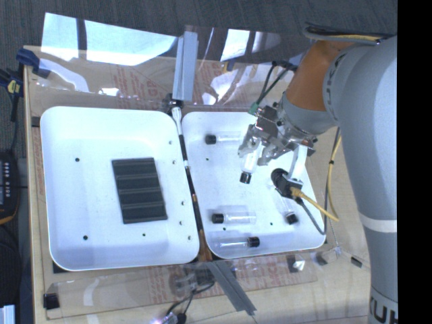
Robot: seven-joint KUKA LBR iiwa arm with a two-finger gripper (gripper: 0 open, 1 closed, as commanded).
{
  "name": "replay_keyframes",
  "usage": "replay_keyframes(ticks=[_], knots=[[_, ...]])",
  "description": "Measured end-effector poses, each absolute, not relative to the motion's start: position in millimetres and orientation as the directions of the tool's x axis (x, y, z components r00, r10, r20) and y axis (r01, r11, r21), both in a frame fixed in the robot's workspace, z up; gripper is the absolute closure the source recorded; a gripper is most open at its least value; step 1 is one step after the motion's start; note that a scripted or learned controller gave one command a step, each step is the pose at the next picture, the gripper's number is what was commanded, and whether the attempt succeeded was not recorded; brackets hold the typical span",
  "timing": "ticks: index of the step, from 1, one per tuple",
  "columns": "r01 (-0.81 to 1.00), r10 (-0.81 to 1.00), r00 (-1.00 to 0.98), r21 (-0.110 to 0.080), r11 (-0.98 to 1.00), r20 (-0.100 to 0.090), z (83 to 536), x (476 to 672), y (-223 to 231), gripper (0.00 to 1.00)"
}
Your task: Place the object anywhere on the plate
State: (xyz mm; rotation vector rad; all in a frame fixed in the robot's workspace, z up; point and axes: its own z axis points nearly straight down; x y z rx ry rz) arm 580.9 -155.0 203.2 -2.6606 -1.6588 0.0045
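Hanging from tool [260, 147] — clear tube [248, 164]

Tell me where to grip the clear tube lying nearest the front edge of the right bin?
Grip the clear tube at mid-body, coming straight down, with the tool's closing direction across its width. It lies flat, pointing left-right, its black cap at the right end.

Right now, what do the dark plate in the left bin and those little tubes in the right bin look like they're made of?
The plate looks like matte black plastic or rubber: dull, no glare, with raised ribs across it. The tubes, like the one near the front edge, look like clear plastic or glass with black caps: the white bin shows through them. I can't tell which for certain.
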Motion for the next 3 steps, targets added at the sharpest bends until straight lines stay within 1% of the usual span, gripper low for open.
replay_keyframes(ticks=[1, 2, 3], knots=[[0.933, 0.933, 0.36, -0.005, -0.36, 0.001, 133.3, 475.8, -98.0, 1.0], [0.985, 0.985, 0.174, -0.005, -0.174, 0.0, 190.7, 549.1, -59.4, 1.0], [0.965, 0.965, 0.263, -0.006, -0.263, -0.002, 190.4, 651.3, 3.1, 1.0]])
